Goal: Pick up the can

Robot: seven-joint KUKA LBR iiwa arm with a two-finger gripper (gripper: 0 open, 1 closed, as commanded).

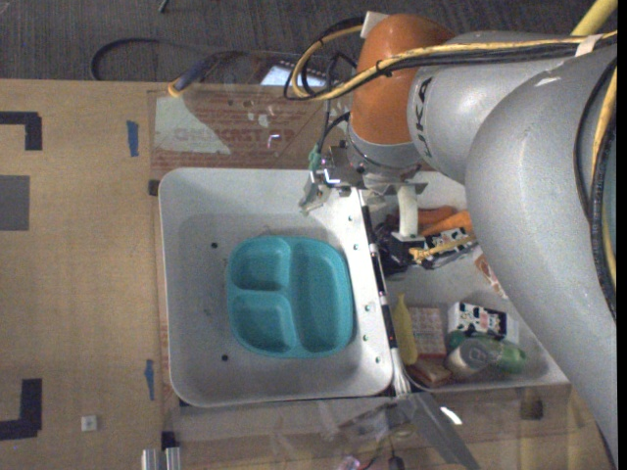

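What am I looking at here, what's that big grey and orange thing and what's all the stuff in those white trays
That is a robot arm, grey with an orange band, reaching in from the right. One fixed camera looks down on the bench at a slant. The arm's gripper, its two-finger hand, hangs over the near edge of the right bin; I cannot tell whether it holds anything. The left bin holds a teal divided plate. The right bin holds a jumble: a can lying low in the bin, a small black-and-white carton, a yellow banana-like item, and something orange near the gripper. The job is to pick up the can.
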